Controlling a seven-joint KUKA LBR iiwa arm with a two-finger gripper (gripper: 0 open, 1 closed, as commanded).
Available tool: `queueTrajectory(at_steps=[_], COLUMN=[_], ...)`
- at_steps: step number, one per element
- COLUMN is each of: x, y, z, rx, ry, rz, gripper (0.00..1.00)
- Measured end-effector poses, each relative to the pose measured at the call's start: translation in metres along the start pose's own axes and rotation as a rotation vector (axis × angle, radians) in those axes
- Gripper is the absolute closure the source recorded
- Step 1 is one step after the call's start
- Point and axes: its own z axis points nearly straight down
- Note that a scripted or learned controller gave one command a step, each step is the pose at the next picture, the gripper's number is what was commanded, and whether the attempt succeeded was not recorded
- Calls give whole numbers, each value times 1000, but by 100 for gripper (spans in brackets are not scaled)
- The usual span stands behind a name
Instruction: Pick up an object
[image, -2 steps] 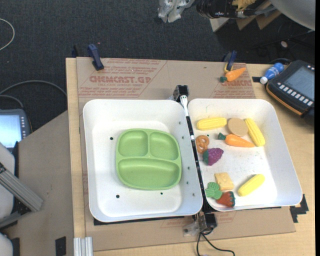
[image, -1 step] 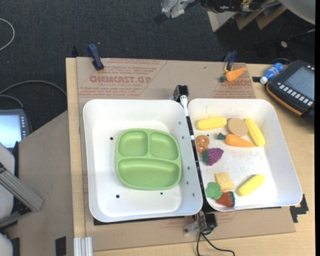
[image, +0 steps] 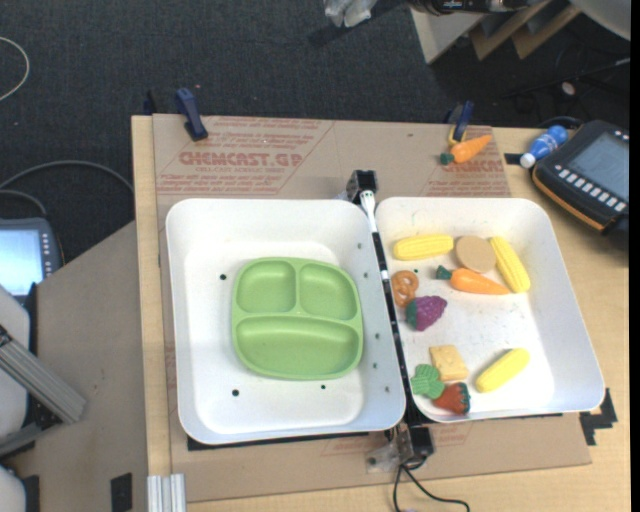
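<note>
Camera view: pick not begun; gripper state cannot be told. Next move: descend on orange plastic carrot (image: 478, 282) in right white bin (image: 572, 330).

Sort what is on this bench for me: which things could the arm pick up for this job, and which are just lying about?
Pickable, in the right bin:
corn cobs
carrot
grapes
pretzel
cracker
strawberry

Lying about:
green plate in the left bin
carrot on the board
blue clamps
handheld controller
</note>
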Motion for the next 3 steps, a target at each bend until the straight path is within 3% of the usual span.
queueTrajectory(at_steps=[3], x=[3], y=[1], z=[-32], rx=[-14], ry=[0], rz=[-5], gripper=[100])
